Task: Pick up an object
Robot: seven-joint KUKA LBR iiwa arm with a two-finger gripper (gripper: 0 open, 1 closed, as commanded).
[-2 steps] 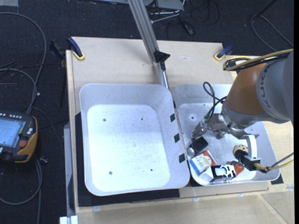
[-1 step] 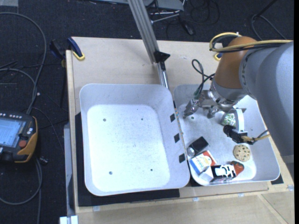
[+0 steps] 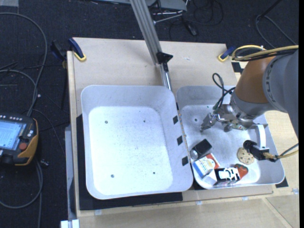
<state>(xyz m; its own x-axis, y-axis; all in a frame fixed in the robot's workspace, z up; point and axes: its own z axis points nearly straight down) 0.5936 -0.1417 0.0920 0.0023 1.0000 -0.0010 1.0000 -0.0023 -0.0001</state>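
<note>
My gripper (image 3: 208, 122) hangs over the upper middle of the right bin (image 3: 192, 97), above bare floor, with nothing visibly in it. In front of it, toward the bin's near edge, lies a small black block (image 3: 203, 147). Further down sit a white, orange and blue carton (image 3: 205, 165), a black-and-white object (image 3: 227, 175) and a red piece (image 3: 242, 171), crowded into the near corner. A tan round disc with holes (image 3: 244, 155) lies to the right of them, below the wrist.
The left bin (image 3: 124, 92) stands beside the right one, their rims meeting in the middle. A slanted metal rail (image 3: 147, 25) comes down from the top to the bins' shared far edge. The wooden bench (image 3: 118, 56) surrounds both bins.
</note>
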